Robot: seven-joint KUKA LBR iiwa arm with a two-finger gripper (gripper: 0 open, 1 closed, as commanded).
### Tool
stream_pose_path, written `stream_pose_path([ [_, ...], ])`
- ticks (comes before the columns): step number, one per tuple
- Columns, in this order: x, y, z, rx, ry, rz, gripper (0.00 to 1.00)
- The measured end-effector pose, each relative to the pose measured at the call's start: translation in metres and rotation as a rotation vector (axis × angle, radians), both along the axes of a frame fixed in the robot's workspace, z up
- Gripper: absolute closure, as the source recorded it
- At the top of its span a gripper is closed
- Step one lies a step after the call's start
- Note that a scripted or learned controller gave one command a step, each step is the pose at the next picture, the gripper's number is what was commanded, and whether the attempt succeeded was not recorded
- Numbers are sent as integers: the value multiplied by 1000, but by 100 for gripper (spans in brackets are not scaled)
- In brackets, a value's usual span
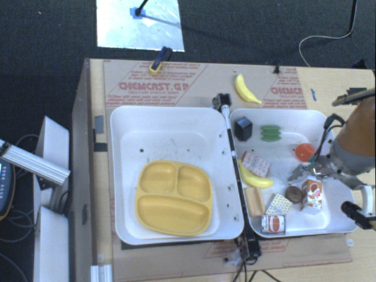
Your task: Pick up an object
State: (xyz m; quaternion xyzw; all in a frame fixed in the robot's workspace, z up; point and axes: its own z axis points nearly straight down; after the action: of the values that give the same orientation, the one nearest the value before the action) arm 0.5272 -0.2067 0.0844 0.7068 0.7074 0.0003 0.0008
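**Gripper low in the right bin, among the small objects**

You see two white bins side by side on the tabletop (176,81). The left bin (126,157) holds a yellow divided tray (174,197), lying flat toward its near side.

The right bin (338,225) carries the clutter. At its far left sits a black block (243,128), with a green object (271,133) just right of it. An orange ball (304,152) lies further right, near the arm. Toward the middle you find a patterned packet (255,164), and touching its near edge a banana (256,179). Nearer still lie a tan block (254,201), a checked yellow pad (280,205) and a red-and-white can (273,223) at the near wall. A dark round object (294,193) sits beside a small carton (312,195), which stands close to the gripper.

The arm (359,137) comes in from the right, and the gripper (305,172) hangs over the middle of the right bin, between the orange ball and the carton. You cannot tell from this angle how wide it stands, and nothing shows clearly between its tips.

Outside the bins, a second banana (247,90) lies on the tabletop beyond the right bin, and a yellow-and-black tool (159,60) rests at the far edge.
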Motion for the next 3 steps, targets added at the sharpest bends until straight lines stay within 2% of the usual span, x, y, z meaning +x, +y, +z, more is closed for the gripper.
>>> stream_pose_path([
  [1,-40,9,0,0,0,0,0],
  [2,14,88,0,2,0,3,0],
  [3,122,119,1,1,-1,3,0],
])
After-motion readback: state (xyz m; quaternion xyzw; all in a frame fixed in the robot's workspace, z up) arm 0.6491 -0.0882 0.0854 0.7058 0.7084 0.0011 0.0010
